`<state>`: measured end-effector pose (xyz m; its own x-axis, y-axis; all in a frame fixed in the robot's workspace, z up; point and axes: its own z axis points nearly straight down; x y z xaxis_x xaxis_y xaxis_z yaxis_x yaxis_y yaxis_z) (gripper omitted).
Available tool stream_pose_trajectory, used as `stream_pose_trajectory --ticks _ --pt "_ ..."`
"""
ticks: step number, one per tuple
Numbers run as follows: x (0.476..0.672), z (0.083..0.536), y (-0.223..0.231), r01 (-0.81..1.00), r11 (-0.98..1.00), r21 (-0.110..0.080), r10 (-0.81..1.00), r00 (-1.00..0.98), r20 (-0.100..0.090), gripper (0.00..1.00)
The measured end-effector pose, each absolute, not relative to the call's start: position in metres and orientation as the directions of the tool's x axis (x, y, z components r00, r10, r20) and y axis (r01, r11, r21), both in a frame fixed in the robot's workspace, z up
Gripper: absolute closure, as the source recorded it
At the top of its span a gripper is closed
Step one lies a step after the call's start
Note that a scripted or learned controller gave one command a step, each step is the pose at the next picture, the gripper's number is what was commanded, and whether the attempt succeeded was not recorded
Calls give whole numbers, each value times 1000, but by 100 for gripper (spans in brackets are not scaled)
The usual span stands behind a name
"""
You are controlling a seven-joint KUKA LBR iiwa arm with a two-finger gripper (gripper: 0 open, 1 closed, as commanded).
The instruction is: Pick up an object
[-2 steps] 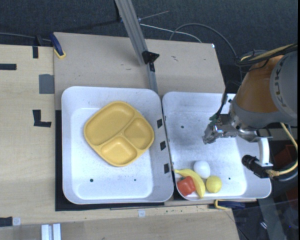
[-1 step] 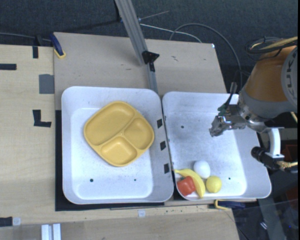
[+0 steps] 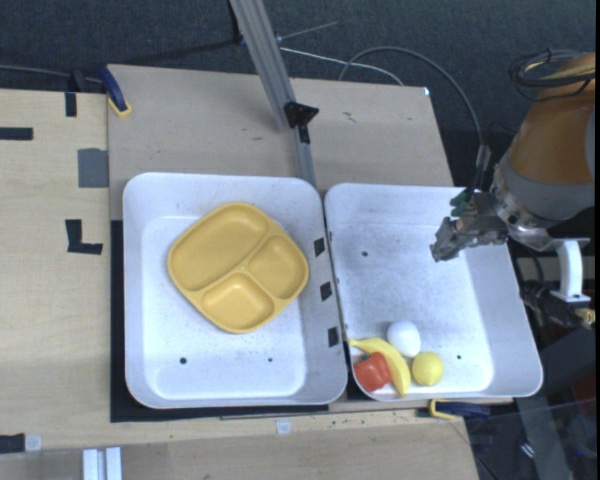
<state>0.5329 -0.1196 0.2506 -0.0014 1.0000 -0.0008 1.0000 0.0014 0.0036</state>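
Camera view looks down on a small heap of objects in the near corner of the right bin (image 3: 480, 298): a white ball (image 3: 404, 336), a yellow ball (image 3: 428, 369) just beside it, a banana (image 3: 388, 356) curving between them, and a red piece (image 3: 372, 371) touching the banana on its left. Any of these would serve as the object to pick up; all lie loose on the bin floor, tightly grouped.

The claw (image 3: 448, 243) hangs over the far right part of the same bin, well apart from the heap, with nothing between its fingers. How wide it stands I cannot tell; it is small and dark against the arm.

By my reading this is the approach step: no grasp has been made. The next move calls for travel toward the near corner, then a descent on one item. The white ball, on the heap's open side, looks the easiest target; the bin wall and crowding neighbours may spoil a grip on the others.

The left bin (image 3: 150, 268) holds a yellow tray (image 3: 238, 266), on the same counter (image 3: 190, 118).
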Motion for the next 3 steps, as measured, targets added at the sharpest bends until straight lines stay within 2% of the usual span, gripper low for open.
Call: stream_pose_trajectory --ticks 2,3 --pt "534 247 5 1000 8 -2 1000 -8 2 100" --pt "549 239 61 1000 8 -2 1000 -8 1 100"
